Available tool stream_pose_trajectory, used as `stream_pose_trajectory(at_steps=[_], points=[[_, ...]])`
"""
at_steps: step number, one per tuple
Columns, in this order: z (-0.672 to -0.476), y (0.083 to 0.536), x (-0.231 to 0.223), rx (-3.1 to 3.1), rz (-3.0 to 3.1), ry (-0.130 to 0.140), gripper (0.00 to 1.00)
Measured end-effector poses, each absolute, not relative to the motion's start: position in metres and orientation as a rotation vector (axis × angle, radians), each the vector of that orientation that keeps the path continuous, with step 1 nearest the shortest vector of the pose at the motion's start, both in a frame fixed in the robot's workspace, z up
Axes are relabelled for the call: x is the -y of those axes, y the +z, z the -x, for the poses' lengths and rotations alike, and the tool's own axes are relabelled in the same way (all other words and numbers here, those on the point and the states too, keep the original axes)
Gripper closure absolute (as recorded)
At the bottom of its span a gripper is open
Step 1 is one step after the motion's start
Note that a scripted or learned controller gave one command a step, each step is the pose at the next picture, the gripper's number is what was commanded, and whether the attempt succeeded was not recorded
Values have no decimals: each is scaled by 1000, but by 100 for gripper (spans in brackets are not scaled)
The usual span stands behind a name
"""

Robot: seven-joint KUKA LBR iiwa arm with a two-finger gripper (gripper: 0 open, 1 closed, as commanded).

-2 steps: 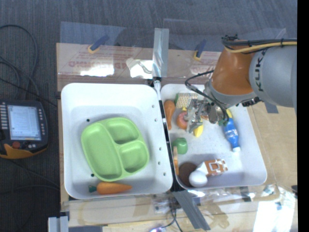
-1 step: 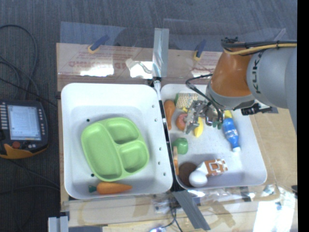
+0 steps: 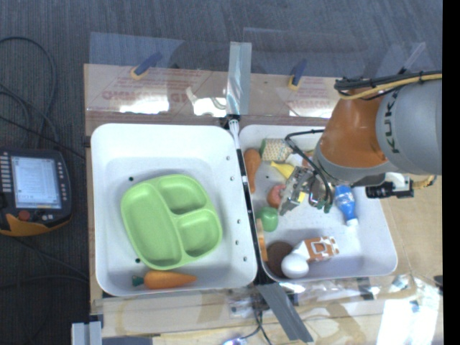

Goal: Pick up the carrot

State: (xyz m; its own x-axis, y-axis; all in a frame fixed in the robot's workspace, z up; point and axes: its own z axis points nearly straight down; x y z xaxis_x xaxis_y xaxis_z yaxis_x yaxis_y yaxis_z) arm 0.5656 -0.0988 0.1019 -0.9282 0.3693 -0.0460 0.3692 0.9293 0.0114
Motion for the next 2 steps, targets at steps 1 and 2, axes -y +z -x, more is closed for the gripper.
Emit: stream_pose_trajectory(at_steps=[1, 2], points=[[-509, 225, 85, -3077, -572, 1, 100], [-519, 187, -34, -3060, -675, 7, 100]])
